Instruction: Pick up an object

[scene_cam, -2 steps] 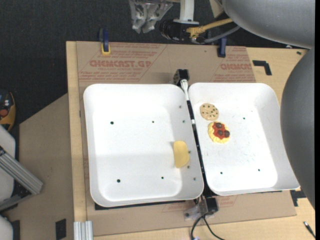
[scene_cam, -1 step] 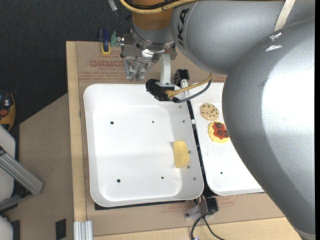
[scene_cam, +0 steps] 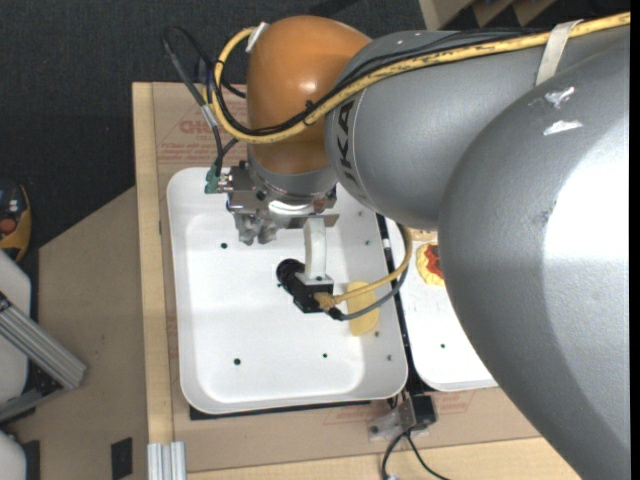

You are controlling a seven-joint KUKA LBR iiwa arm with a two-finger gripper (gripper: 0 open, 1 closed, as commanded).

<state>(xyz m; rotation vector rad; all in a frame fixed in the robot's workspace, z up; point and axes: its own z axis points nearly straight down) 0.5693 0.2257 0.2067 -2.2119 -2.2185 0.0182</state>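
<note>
Gripper (scene_cam: 252,230) hangs low over the far part of the left bin (scene_cam: 215,368); whether it is open or closed cannot be told, as the wrist masks it. Nothing is seen held. A pale yellow, rounded object (scene_cam: 364,322) lies on the bin floor, down-right of the gripper and apart from it, near the bin's right wall. The bulky grey arm (scene_cam: 500,168) covers most of the right bin (scene_cam: 450,373), where a red-orange item (scene_cam: 430,261) partly shows. Both bins are smooth, white and round-cornered.

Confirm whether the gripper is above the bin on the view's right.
No, the gripper is above the bin on the view's left.
</note>
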